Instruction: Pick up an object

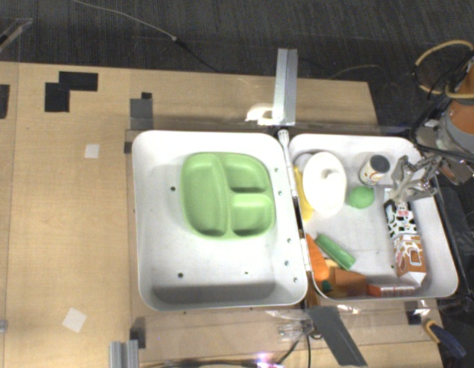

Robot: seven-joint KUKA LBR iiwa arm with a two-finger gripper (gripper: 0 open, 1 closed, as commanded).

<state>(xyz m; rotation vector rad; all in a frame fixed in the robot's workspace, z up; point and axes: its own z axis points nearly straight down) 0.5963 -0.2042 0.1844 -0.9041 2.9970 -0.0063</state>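
Patterned carton (406, 238): flat rectangular box, right bin (444, 282).

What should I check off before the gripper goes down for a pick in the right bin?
1. Gripper over the right bin: ok, it sits near the bin's upper right.
2. Gripper free of objects: cannot tell, the fingers are too small to read.
3. Nearest targets: ok, the patterned carton lies just below it and the small cup just to its left.
4. Green ball in open space: ok, with bare floor below it, though it sits close beside the white lid.
5. Lower-left pile: not ok, the green marker and orange pieces overlap against the wall.
6. Left bin: ok, the green divided tray lies flat.
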